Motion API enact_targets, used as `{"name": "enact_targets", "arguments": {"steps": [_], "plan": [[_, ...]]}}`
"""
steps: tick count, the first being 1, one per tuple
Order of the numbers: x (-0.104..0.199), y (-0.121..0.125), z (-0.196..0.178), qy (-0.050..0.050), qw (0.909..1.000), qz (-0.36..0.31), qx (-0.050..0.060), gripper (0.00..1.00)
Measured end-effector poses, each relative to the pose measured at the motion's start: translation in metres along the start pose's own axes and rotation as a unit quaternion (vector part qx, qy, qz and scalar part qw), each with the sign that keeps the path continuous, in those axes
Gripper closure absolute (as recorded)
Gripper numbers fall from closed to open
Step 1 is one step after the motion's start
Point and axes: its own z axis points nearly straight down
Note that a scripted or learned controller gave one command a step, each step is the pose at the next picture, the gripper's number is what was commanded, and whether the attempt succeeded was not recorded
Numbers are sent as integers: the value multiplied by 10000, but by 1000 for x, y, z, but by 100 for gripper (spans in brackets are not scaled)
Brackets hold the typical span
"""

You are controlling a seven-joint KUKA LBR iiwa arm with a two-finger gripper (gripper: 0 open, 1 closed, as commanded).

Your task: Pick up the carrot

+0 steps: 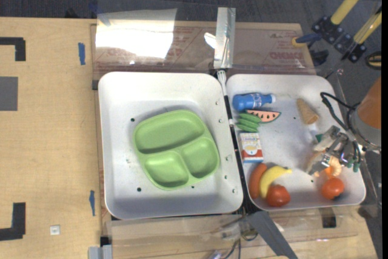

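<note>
Orange carrot [331, 170] lies under the claw [329, 156], grip state unclear, beside a tomato [333, 188].

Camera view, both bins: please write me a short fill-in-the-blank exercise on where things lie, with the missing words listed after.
1. The green divided plate lies in the ____ bin.
2. The blue bottle lies just above the ____ slice.
3. The banana rests between an orange piece and a red ____.
4. The end effector is over the ____ bin.

Missing words: left; watermelon; tomato; right
</note>
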Motion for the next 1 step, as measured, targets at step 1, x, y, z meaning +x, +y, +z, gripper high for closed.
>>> {"name": "enact_targets", "arguments": {"steps": [1], "plan": [[-4, 11, 11, 20, 9999, -116, 52, 100]]}}
